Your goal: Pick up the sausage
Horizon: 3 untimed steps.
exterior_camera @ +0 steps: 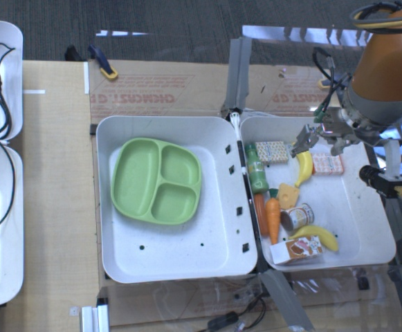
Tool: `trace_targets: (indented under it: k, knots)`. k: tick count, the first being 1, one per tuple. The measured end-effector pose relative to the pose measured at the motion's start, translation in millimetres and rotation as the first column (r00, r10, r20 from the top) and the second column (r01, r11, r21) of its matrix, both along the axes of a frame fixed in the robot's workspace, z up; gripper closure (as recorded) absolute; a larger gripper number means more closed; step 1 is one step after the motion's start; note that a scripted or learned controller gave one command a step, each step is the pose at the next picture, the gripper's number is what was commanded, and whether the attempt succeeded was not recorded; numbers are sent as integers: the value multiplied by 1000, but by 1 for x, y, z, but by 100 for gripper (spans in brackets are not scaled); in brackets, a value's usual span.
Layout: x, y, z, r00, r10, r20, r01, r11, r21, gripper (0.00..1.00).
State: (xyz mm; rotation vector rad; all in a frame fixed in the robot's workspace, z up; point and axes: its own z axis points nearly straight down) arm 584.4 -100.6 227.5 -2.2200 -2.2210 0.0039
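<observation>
The sausage (259,214) is a thin reddish-orange stick lying lengthwise against the left wall of the right bin (367,254), just left of a carrot (274,218) and below a green bottle (257,171). My gripper (322,145) hangs over the back of the right bin, up and to the right of the sausage and well apart from it. Its fingers are spread open with nothing between them. A banana (303,167) and a pink packet (327,163) lie just below them.
The right bin also holds a speckled cracker box (272,151), a cheese wedge (288,196), a can (297,218), a second banana (317,235) and a carton (297,250). The left bin (117,254) holds a green divided plate (156,180).
</observation>
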Motion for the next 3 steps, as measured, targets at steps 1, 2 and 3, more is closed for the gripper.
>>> trace_targets:
  k: [1,2,3]
  knots:
    - [-37,123,-38,1000,5,-2,-5,1000,0,0]
    - [-78,205,-66,982,-187,-2,187,982,-2,0]
    - [-100,221,-127,936,-353,19,352,936,19,0]
